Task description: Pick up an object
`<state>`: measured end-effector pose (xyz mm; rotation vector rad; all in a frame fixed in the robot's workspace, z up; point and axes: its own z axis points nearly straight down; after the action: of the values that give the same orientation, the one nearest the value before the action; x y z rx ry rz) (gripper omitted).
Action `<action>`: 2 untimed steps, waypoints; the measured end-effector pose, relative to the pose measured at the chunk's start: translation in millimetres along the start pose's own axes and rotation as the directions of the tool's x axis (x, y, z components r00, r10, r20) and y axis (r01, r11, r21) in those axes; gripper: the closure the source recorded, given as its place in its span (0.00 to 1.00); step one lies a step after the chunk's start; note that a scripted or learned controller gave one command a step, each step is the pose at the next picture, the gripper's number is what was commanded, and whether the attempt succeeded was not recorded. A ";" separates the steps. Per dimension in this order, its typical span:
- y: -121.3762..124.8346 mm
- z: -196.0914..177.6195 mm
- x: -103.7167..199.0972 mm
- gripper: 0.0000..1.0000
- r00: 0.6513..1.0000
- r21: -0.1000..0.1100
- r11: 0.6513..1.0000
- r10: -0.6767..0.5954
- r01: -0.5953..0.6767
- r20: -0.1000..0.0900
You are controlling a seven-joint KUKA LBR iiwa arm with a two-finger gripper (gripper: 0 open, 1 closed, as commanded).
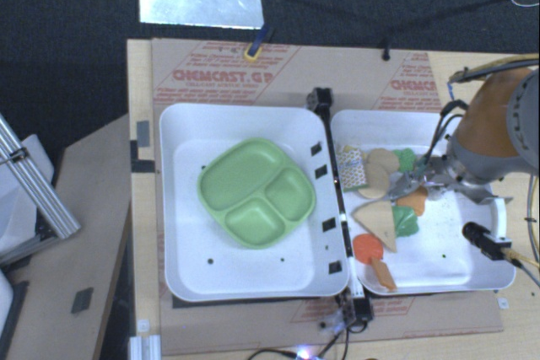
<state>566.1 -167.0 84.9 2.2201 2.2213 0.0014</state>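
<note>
Over the right-hand shallow white bin (439, 270) the grey arm with its orange band (498, 126) reaches in from the right, and its tool (411, 184) sits low among a cluster of small toy food pieces. Whether the tool is wide or narrow cannot be told, since its tips are lost against the clutter around them. Just under and beside the tool lie a small orange piece (413, 200) and a green leafy-looking piece (405, 220), with a pale tan wedge-shaped piece (376, 221) touching the green one on its left. Further up the bin rest a beige rounded piece (380, 167), a second small green piece (407, 158) and a speckled square packet (352, 168) near the divider. Toward the near edge sit a red-orange round piece (368, 247) and a slim orange stick-like piece (384, 274) just below it. Nothing visibly hangs from the tool. The left-hand white bin (190, 265) carries a light green plastic plate with three compartments (256, 192), lying flat near its middle. Both bins stand on a brown cardboard sheet (228, 72) spread over the worktop.
</note>
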 end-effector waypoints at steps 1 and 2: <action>1.6 -11.7 -0.5 1.00 1.000 -0.006 1.000 0.000 0.000 0.002; -3.7 -73.4 -1.6 1.00 1.000 -0.004 1.000 -0.002 0.002 0.001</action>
<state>562.3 -168.5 158.3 2.2149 2.2211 0.0046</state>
